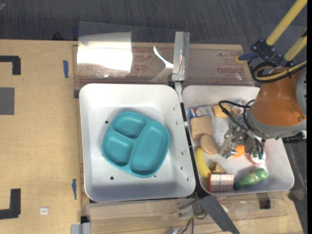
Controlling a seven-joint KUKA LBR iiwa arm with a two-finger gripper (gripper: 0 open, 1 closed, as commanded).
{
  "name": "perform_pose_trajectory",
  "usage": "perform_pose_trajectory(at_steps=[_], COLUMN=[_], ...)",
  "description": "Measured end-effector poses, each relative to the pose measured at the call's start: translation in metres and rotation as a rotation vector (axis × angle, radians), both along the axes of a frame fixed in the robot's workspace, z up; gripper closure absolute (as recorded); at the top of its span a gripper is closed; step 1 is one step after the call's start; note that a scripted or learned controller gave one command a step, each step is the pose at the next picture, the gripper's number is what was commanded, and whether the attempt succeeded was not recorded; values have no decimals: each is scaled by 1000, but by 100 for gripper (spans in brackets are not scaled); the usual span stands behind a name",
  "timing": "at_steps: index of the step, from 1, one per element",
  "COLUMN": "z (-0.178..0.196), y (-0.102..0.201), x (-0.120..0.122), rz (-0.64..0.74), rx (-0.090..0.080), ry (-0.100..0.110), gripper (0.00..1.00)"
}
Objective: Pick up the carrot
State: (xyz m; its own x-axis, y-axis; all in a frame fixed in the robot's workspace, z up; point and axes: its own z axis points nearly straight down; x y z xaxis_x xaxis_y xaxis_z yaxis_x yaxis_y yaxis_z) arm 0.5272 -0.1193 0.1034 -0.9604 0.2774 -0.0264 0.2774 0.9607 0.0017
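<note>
Bench of pale board, bearing two shallow white bins side by side.

Item 1: carrot (237,150), a small orange patch in the right bin (287,172), mostly hidden beneath the gripper (242,146).

Item 2: gripper, directly above the carrot; open or closed, cannot tell.

Item 3: clutter near the carrot: round tan biscuit (209,144), bread slice (201,127), banana (202,163), labelled can (221,182), green vegetable (251,178).

Item 4: left bin (92,130), holding a teal divided plate (136,143).

Risk: crowding. Judged likely that a closing grasp catches a neighbouring item, or nudges the carrot aside.
</note>
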Motion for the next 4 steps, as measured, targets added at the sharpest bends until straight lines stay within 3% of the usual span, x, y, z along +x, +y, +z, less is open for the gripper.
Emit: perform_pose_trajectory(at_steps=[1, 2, 3, 4], z=[-12, -11, -3, 14], y=[1, 22, 15, 16], x=[-23, -17, -17, -46], rz=[667, 968, 1315, 1606], rx=[-12, -22, -14, -16], ry=[5, 10, 18, 21], gripper=[100, 100, 100, 100])
